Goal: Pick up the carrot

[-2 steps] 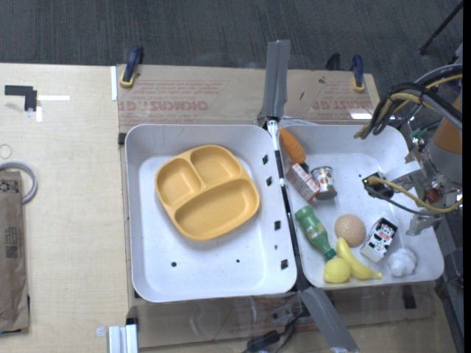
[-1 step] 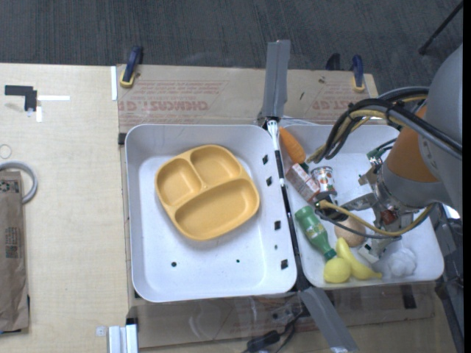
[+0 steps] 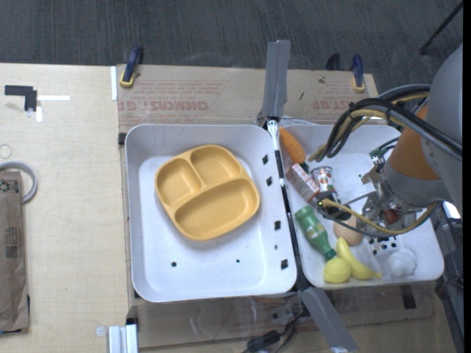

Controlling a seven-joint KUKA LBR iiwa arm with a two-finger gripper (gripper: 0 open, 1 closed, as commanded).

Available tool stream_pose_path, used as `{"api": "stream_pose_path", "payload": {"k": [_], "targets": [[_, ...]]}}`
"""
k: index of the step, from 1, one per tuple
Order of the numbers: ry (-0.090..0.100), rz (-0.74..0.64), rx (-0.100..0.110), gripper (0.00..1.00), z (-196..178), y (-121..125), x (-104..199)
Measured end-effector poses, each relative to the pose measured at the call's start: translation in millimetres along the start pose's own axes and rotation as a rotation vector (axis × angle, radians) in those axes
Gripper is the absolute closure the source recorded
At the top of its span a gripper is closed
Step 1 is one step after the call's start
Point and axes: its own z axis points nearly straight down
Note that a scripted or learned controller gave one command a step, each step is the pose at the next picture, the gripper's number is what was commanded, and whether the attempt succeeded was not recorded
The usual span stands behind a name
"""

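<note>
Nearest cam, bottom centre: grey clamp bracket [image 3: 327, 318] at front edge of the bench, prob. holding the two bins together.

L to R: far left, brown paper bag [image 3: 12, 248] lying flat on the wood bench top [image 3: 66, 197], w/ a grey ring [image 3: 28, 179] just above it; black marker piece [image 3: 20, 94] upper left. All well apart from the bins, not task-relevant.

Left bin [image 3: 213, 282]: yellow divided plate [image 3: 207, 191], 3 compartments, sits flat, centre-left of bin, nothing on it. Looks like a drop spot for other tasks.

Grey divider bar [image 3: 277, 79] runs from top centre down betw. the bins.

Right bin [image 3: 434, 267]: clutter. Carrot [image 3: 293, 148] in upper-left corner of this bin, lying at a slant just beside the bin wall, orange, untouched. Below it a brown packet [image 3: 302, 181] and small can [image 3: 322, 176], touching each other. Lower: green bottle [image 3: 315, 232] lying down, yellow fruit pieces [image 3: 344, 267] at bottom edge, an egg-ish tan item [image 3: 349, 234], a white fluffy thing [image 3: 401, 263] bottom right.

Gripper [image 3: 383, 219] at right-centre of the bin, low over the clutter, under grey arm w/ orange band [image 3: 412, 157], cables looping round it. Can't tell finger opening or whether it has hold of anything; wiring hides it. Gripper is well apart from carrot, so pick judged not yet made; needs move toward upper left. Risk: carrot hugs the wall, tight finger clearance.
</note>
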Motion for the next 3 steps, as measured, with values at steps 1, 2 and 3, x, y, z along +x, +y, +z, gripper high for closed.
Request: {"api": "stream_pose_path", "payload": {"k": [1, 2, 3], "targets": [[0.000, 0.007, -0.002, 1.00, -151, 87, -44], [0.001, -0.083, -0.001, 1.00, -79, 120, 41], [0.002, 0.004, -0.002, 1.00, -100, 91, 108]]}}
